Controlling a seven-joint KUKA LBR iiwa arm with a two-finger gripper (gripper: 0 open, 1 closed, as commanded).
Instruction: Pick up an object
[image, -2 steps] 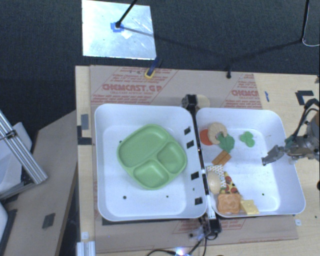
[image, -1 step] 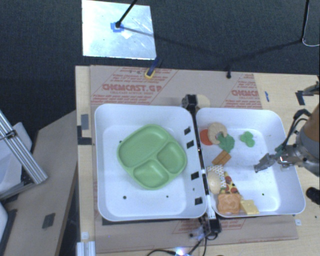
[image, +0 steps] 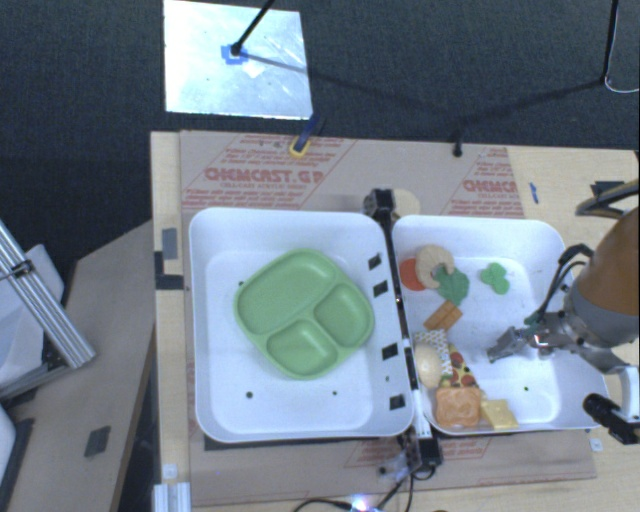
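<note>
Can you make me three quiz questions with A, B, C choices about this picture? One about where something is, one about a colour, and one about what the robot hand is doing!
1. Where is the green plate?
A. In the left bin
B. In the right bin
C. On the dark floor

2. What colour is the flat block beside the orange toast piece?
A. Blue
B. Yellow
C. Black

3. What is the gripper doing?
A. Lifting the plate
B. Resting outside both bins
C. Reaching into the right bin, holding nothing visible

Answers:
1. A, the plate lies in the left bin.
2. B, the block at the bin's near edge is yellow.
3. C, the gripper is over bare white bin floor, with no toy between its tips.
</note>
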